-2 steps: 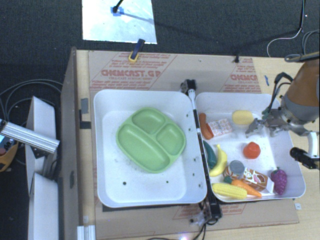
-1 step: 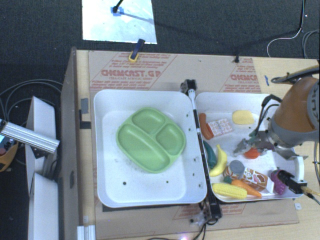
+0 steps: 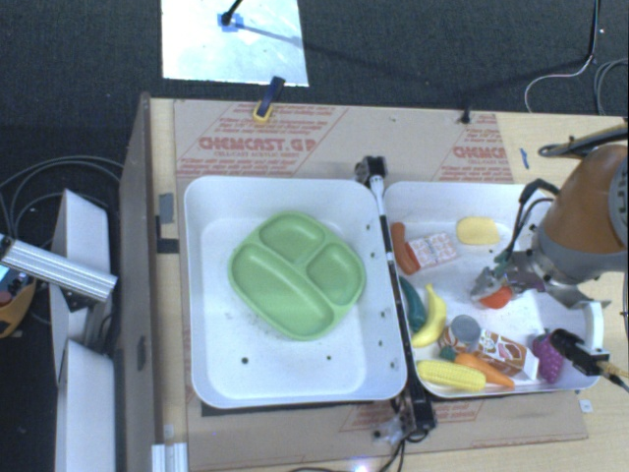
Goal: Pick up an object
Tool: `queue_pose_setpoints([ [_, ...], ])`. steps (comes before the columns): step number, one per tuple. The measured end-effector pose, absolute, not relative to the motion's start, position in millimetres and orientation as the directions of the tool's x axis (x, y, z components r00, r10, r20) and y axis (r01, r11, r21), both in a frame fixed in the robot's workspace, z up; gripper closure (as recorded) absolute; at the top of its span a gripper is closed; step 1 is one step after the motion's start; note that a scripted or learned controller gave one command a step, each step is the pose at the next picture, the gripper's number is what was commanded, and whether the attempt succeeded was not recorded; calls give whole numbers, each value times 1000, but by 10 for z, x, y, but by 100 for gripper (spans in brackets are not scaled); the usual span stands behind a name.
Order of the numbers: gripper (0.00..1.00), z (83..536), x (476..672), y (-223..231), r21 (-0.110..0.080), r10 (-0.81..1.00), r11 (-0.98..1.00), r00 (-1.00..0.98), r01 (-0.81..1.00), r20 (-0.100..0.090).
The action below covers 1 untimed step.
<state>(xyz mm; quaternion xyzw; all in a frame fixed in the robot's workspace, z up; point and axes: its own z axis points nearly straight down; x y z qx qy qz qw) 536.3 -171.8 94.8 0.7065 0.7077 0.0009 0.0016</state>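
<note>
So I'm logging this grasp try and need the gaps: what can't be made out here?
- Gripper: too small and blurred to tell how it stands.
- Red item: partly under the gripper; kind unclear.
- Arm: cut off by the right edge.
- Carton: print too small to read.

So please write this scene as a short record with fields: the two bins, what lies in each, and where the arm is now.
left bin: holds a green divided plate
right bin: holds toy foods
items in right bin: yellow lemon, banana, corn cob, carrot, purple item, small boxes
arm: reaches over right bin from the right
gripper: low, at a red-orange item
grasp: cannot tell
</note>
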Motion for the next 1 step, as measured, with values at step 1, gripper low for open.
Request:
queue_pose_setpoints([
  [1,100,1897,5235,-655,9,1000,14,-14,1000,4],
])
